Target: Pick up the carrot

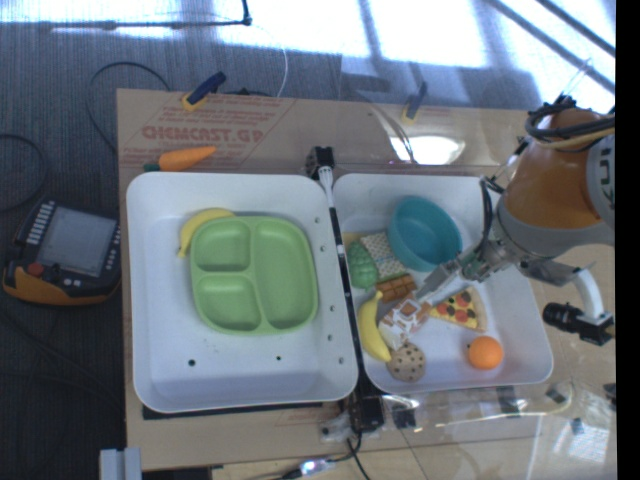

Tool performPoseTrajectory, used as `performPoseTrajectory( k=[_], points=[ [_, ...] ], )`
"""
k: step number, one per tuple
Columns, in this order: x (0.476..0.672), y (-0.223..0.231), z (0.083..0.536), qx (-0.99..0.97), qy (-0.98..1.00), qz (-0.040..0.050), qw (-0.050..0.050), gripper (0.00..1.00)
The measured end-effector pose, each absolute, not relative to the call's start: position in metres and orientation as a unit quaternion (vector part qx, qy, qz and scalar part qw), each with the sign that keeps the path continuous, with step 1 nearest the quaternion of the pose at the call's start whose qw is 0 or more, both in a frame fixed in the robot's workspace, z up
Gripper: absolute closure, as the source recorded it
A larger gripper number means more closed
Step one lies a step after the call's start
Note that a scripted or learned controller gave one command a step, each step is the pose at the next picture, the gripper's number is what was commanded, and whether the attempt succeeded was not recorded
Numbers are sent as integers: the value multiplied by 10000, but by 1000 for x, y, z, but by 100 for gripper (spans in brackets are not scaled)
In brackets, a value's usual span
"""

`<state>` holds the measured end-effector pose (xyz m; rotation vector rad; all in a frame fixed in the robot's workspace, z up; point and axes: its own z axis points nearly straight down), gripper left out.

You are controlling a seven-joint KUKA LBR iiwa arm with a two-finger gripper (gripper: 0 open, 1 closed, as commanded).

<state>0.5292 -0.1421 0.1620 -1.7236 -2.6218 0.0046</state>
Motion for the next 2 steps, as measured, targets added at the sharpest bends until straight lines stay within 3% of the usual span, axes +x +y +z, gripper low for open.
performPoseTrajectory(
  k=[1, 2],
  points=[
    [529, -206, 292, -5230, -8523, 7, -86, 0],
    [482, -193, 114, -5110, -8596, 11, 32, 0]
  ],
)
